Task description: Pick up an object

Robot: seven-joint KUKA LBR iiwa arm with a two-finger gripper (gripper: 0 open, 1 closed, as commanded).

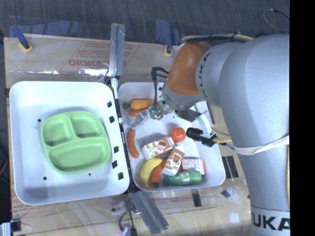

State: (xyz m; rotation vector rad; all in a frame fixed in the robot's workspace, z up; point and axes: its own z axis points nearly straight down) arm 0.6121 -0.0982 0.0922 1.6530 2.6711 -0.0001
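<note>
Dark ribbed flooring behind; table (pixel 59 50) covered with printed clear sheeting, carrying two white bins.

Camera view, contents:
- Left bin (pixel 19 132): one green divided plate (pixel 75 141), lying flat.
- Right bin (pixel 216 176): orange carrot-like piece (pixel 141 103) at the far left corner; red sausage (pixel 132 143) along the left wall; small orange-red round item (pixel 178 134) near the middle; two printed cartons (pixel 157 147) and (pixel 173 162); yellow banana (pixel 149 169); red packet (pixel 193 165); green bottle (pixel 183 179) lying on its side along the near wall.
- Arm (pixel 246 92): grey, orange band, entering from the right and covering the bin's far right part.
- Gripper (pixel 153 113): low over the far left of the right bin, just beside the carrot-like piece. Fingers: state cannot be told; their tips blur into the clutter beneath the wrist.

Step in hand, judged: descent onto a candidate, most likely the carrot-like piece. To do it well, centre the fingers across its short axis, keep clear of the bin wall and corner, close only once both sides are bracketed, then lift straight up so neighbouring items are not dragged.

Obscured or uncertain:
- Whether anything sits between the fingers: not discernible.
- Far right of the right bin: hidden under the arm.
- Black cabled part (pixel 199 135) near the round item: identity unclear.
- Carton and packet printing: too small to read.
</note>
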